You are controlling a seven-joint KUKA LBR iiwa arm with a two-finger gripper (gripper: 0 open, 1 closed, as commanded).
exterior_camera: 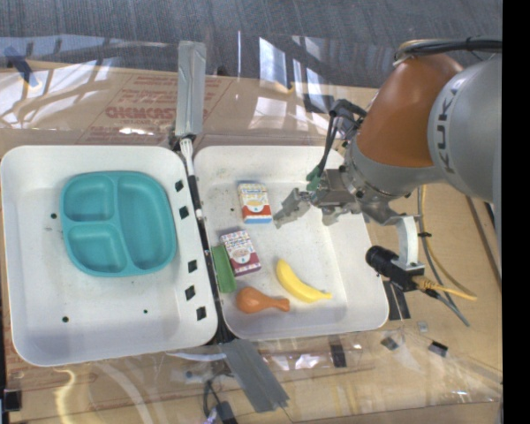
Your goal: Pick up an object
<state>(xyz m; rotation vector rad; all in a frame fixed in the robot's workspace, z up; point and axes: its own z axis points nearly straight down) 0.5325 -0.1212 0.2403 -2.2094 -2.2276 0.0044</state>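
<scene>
We note the gripper hovering just right of the small carton, nothing between its fingers, spread apparently to bracket it; banana lies below.

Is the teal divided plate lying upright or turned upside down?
Upright. The teal divided plate shows its three hollow compartments facing up, flat in the left bin.

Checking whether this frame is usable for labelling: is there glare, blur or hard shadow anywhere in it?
In the camera view, bright window reflections streak the clear sheet over the cardboard behind the bins; the teal tray, banana and small cartons are evenly lit and sharp; the hand looks slightly soft and casts a faint shadow on the right bin.
</scene>
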